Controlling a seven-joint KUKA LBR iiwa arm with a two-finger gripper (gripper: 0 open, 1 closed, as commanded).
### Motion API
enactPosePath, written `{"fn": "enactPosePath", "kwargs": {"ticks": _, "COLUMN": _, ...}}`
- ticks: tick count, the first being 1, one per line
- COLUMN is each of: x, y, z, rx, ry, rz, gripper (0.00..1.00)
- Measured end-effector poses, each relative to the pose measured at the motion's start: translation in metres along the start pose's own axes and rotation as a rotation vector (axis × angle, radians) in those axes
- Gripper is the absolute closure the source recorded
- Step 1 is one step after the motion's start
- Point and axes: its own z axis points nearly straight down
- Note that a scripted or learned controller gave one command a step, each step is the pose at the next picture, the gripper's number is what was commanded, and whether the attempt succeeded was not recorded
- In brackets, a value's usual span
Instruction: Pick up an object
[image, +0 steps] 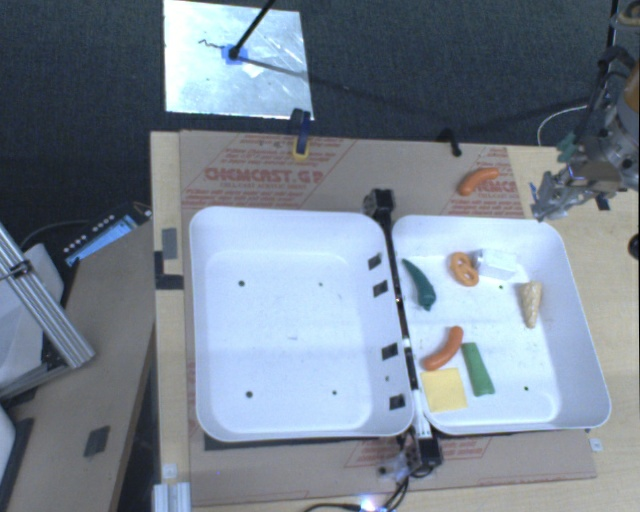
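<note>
Camera view: we see the bench (120, 300), w/ a cardboard sheet (330, 165) under two shallow white plastic bins side by side, smooth and rounded at the corners. Left bin (215, 240) is the bigger-looking one; right bin (570, 300) holds the small items. A shiny foil-like square (210, 70) lies beyond the cardboard, on dark carpet.

The arm's gripper (565, 190) hangs at the upper right, just past the right bin's far corner, over the cardboard, apart from every item; whether it's spread or closed we can't tell at this res.

Inside the right bin, approx big to small: flat yellow square (444, 389) near the front edge; green rectangular block (477, 368) just beside it; dark green curved pepper shape (421, 284) near the divider; orange sausage shape (443, 347) btw pepper and square; pale cone-like piece (530, 303) toward the right; clear wrapper-like bit (496, 264); brown pretzel shape (463, 268) touching it.

A second orange sausage (478, 181) lies outside, on the cardboard.
</note>
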Motion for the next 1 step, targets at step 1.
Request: {"fn": "enactPosePath", "kwargs": {"ticks": 1, "x": -0.0079, "y": 0.0658, "z": 0.004, "rx": 0.01, "ry": 0.001, "rz": -0.001, "gripper": 1.0}}
